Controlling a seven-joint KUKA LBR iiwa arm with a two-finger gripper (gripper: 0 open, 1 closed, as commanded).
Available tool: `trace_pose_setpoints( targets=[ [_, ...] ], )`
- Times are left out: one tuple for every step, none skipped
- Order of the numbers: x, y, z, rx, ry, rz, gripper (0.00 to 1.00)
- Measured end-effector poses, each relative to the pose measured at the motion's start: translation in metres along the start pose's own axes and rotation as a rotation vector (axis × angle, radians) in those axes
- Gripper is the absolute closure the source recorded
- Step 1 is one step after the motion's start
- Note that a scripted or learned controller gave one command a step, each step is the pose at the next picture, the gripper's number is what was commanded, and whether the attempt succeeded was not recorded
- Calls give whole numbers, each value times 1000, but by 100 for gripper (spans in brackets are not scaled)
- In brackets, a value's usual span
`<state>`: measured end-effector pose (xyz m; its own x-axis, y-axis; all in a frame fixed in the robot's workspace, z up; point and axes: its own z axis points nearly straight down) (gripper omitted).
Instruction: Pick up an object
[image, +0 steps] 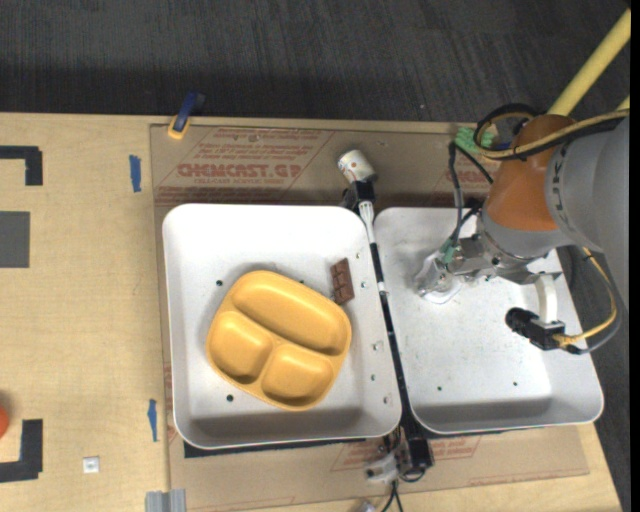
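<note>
reaching in from the right, the grey arm with the orange band (522, 195) bends down over the right-hand shallow white bin (500, 390), wrist angled toward the bin's upper left area. the pincer (440, 280) sits low at the bin floor, near the divider between the two bins; cannot tell whether it is open or closed, and nothing is seen held in it. cables loop around the wrist and a black fitting hangs off the arm's lower side. the yellow three-compartment plastic tray (279, 338) lies in the left-hand shallow white bin (200, 240), well apart from the pincer. a small brown rectangular block (341, 282) lies just beside the tray's upper right edge. both bins rest on the cardboard-covered table (80, 300).
</note>
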<state>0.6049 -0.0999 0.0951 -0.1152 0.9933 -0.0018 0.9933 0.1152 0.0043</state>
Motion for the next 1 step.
trace_pose_setpoints(
  targets=[
    [51,0,-90,4,1,330,100]
  ],
)
